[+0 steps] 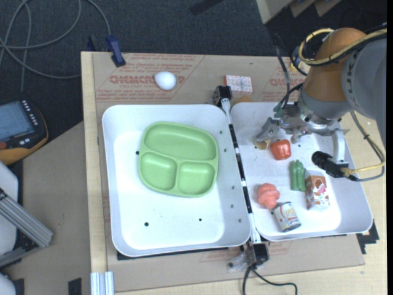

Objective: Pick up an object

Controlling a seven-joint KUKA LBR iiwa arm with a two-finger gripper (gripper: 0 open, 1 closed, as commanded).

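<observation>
Gripper: gripper (274, 129) low over the far-left part of the right bin (353, 217), reaching in from the right; how far it is open cannot be told, and nothing is seen in its hold.
Arm: grey arm with orange band (334, 63) above the wrist, leaning over the bin's far edge.
Nearest item: red tomato-like piece (280, 149), just beside the gripper on its near side, lying on the bin floor.
Further items, same bin: green vegetable piece (298, 175); small carton (317, 192); pink lumpy piece (268, 195); small tin (286, 217) at the near edge.
Neighbouring bin: left bin (123, 226) bearing a green divided plate (178, 160).
Counter: counter (98, 91) with a white egg-shaped object (164, 80) beyond the bins.
Risk: the gripper stands off-centre from the red piece and near the bin's dividing wall; a closing there would likely nudge the rounded piece aside or meet the wall instead of seating it.
</observation>
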